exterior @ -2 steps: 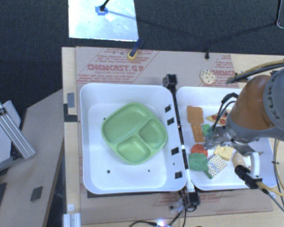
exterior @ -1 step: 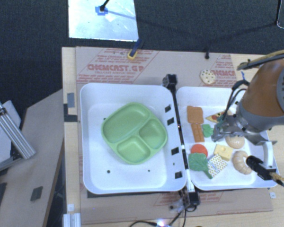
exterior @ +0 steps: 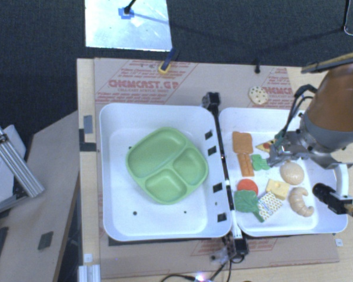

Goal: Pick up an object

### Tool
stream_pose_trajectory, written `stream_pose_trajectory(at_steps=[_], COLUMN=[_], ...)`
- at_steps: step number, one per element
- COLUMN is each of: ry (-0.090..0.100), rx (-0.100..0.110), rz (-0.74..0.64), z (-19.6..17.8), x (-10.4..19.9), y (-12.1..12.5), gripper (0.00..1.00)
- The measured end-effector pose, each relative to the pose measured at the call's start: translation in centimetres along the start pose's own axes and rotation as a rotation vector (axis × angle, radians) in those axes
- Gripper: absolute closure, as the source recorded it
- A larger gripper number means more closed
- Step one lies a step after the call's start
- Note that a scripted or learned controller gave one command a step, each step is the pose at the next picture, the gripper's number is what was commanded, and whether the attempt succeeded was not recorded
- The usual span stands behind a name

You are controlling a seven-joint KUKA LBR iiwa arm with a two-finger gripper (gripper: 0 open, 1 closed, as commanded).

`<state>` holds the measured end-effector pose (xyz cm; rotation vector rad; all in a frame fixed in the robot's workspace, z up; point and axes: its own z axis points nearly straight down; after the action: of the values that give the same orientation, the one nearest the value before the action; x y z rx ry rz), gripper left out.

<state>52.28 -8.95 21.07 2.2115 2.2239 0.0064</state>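
Observation:
The right bin (exterior: 235, 122) holds several toy foods: an orange-brown bread slice (exterior: 243, 142), an orange stick (exterior: 246, 165), a small green piece (exterior: 259, 163), a red tomato (exterior: 247, 186), a green leafy piece (exterior: 246, 201), a yellow cheese block (exterior: 277, 188), a checkered piece (exterior: 269, 204), a beige egg (exterior: 292, 173) and a croissant (exterior: 300, 201). My gripper (exterior: 279, 153) hangs low over the bin's middle, just above the egg and right of the small green piece. A red-yellow piece (exterior: 265, 147) lies beside it.
The left bin (exterior: 115, 128) carries a green divided plate (exterior: 166, 165). A cookie (exterior: 258, 95) lies on the bench behind the right bin. The arm's grey and orange body (exterior: 335, 110) covers the right bin's far right corner.

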Motion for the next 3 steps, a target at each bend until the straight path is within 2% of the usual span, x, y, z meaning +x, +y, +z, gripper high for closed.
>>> stream_pose_trajectory(at_steps=[1, 2, 3], ry=[0.000, 0.002, 0.002], rx=[0.003, 0.003, 0.003], rz=[0.001, -0.003, -0.001], z=[-1.4, -1.3, -2.3], x=[0.0, 5.6, 10.0], y=[0.1, 1.8, 4.0], gripper=[1.00, 1.00, 1.00])
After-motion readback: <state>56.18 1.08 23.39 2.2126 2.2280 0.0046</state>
